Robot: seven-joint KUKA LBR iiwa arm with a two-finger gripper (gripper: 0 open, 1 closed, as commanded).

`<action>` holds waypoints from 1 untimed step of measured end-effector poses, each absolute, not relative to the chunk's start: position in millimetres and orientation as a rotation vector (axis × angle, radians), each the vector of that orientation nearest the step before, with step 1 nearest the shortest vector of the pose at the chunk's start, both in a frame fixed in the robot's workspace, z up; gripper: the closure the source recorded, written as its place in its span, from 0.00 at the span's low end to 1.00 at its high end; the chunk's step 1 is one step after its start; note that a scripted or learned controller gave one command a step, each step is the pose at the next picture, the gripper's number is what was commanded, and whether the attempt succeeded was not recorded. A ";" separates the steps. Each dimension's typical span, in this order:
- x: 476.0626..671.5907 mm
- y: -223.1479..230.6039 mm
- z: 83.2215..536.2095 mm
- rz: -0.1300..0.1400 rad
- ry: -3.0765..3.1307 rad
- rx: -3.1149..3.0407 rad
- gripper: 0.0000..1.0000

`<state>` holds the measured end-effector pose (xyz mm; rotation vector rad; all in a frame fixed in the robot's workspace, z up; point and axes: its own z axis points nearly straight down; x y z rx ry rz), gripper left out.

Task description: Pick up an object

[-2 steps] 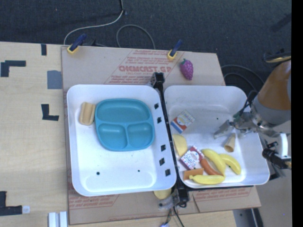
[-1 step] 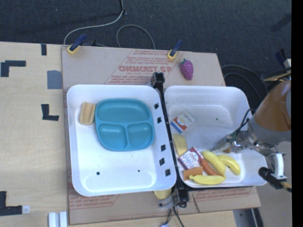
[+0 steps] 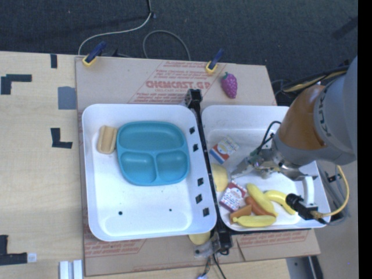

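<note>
Two shallow white plastic bins with rounded corners sit side by side on a sheet of brown cardboard laid over a pale wooden worktop (image 3: 35, 173).

The left bin (image 3: 104, 214) holds a smooth turquoise tray (image 3: 153, 153) with three moulded compartments. A small tan, bread-like piece (image 3: 106, 139) rests just beside the tray's left edge.

The right bin (image 3: 244, 118) holds a cluster of toy food toward its near side. There are two glossy yellow bananas (image 3: 268, 197), one lying along the bin's near wall, and an orange carrot-shaped piece (image 3: 251, 207) between them. To their left lie a small red and white packet (image 3: 232, 197), a rounded yellow item (image 3: 219, 178) against the divider, and a white carton with red and blue print (image 3: 222, 150) farther back.

A bumpy purple bunch of toy grapes (image 3: 229, 85) lies on the cardboard outside the bins, behind the right one.

The grey arm with its orange band (image 3: 302, 121) reaches over the right bin from the right. The hand (image 3: 251, 163) hangs low near the middle of that bin, just behind the bananas. I cannot tell whether it is released or clenched.
</note>
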<state>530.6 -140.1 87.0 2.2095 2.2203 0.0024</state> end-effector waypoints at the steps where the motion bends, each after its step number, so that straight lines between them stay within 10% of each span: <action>1: 525.5 -95.9 87.1 0.003 2.215 2.212 0.00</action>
